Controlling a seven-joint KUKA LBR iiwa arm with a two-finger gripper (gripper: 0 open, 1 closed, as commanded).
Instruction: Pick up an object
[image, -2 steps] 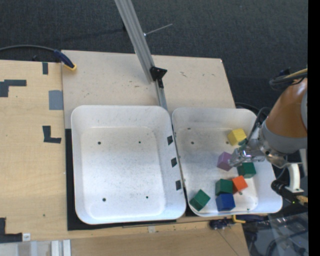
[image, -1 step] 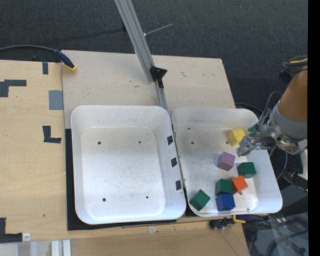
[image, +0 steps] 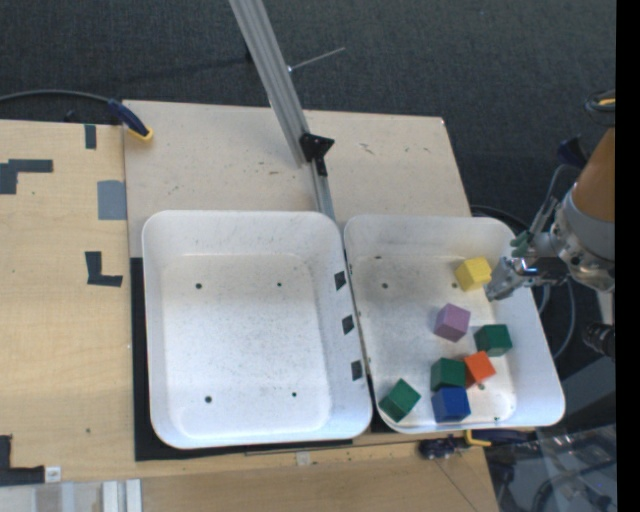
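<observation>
Gripper (image: 503, 279) over right bin (image: 400, 240) near its right wall, just beside yellow block (image: 473, 272); finger state cannot tell. Nothing seen held. Purple block (image: 452, 321) mid-bin. Green (image: 493, 339), orange (image: 480, 367), dark green (image: 449, 373), blue (image: 451, 403) blocks clustered lower right; another green block (image: 401, 398) at front-left.

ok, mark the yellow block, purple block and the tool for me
yellow block (image: 473, 272), camera view, top face
purple block (image: 452, 321), camera view, top face
tool (image: 503, 279), camera view, at its fingertips, just right of the yellow block
</observation>
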